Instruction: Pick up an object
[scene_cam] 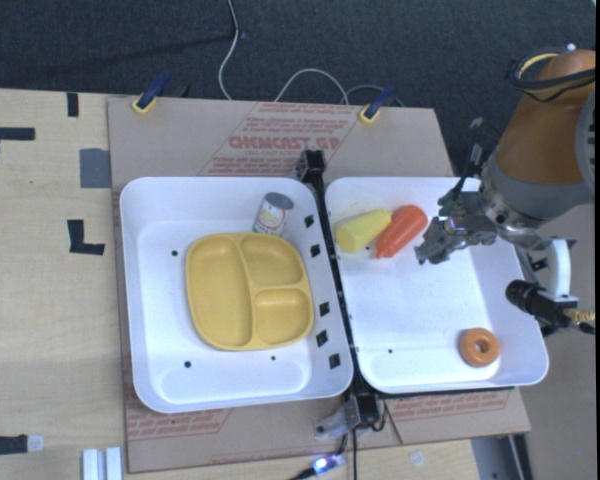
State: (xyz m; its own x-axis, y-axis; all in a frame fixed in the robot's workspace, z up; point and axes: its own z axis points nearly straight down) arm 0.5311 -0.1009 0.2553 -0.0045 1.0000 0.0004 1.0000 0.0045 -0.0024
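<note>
In the right bin (420, 368) an orange carrot-shaped piece (401, 229) lies next to a yellow piece (362, 230) at the far left end. A brown doughnut (478, 347) rests near the front right corner. My gripper (435, 249) hangs over the right bin's upper middle, just right of the carrot, and nothing shows between its fingers. In the left bin (145, 268) lie a yellow divided plate (248, 290) and a small tin can (274, 212).
The grey arm with its orange band (545, 138) comes in from the right above the right bin's far corner. A black divider (325, 268) runs between the bins. Cardboard lies beneath the bins, with cables and clamps at the back.
</note>
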